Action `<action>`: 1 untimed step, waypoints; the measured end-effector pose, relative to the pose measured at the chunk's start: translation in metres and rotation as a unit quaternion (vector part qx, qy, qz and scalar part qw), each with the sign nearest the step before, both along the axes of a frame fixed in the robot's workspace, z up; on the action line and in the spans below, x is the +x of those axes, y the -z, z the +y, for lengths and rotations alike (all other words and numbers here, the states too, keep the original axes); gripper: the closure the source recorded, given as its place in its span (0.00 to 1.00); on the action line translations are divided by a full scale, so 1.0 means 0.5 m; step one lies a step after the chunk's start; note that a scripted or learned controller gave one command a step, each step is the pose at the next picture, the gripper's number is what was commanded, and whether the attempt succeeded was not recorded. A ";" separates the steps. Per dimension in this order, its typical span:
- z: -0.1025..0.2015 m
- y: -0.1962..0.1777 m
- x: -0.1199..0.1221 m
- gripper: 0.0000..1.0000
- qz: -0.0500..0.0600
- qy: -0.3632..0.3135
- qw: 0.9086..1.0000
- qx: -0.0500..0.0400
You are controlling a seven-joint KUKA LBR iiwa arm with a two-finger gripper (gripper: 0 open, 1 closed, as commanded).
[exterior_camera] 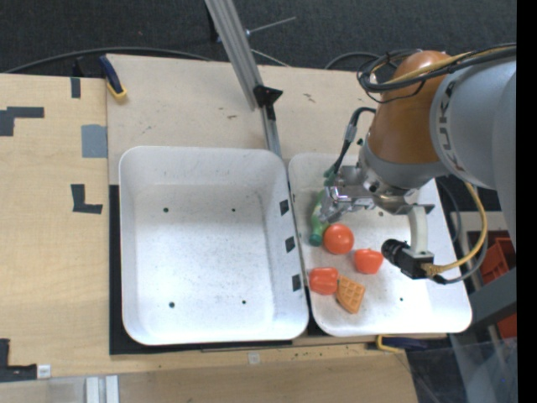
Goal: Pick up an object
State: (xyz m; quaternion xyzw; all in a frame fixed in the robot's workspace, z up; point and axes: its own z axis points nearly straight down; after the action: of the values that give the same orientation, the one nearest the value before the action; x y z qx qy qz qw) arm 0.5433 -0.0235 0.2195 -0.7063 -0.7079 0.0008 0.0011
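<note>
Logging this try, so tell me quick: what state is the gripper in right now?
Gripper: down in the right bin by the green object; open or closed cannot be told.

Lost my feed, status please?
Hand low in right bin, above green item. Orange ball close beside. Nothing seen lifted.

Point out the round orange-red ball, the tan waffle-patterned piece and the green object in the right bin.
Round orange-red ball point(338, 239), camera view, centre of its top.
Tan waffle-patterned piece point(351, 294), camera view, middle of its gridded face.
Green object point(317, 228), camera view, its visible left side.
</note>
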 end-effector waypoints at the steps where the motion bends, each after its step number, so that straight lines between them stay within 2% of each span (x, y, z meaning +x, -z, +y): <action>1: 0.118 0.012 -0.031 1.00 0.001 -0.002 1.000 0.001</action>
State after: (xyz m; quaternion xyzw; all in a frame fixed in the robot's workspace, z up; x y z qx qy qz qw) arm 0.5278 0.0357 0.2136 -0.7047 -0.7095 0.0009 0.0021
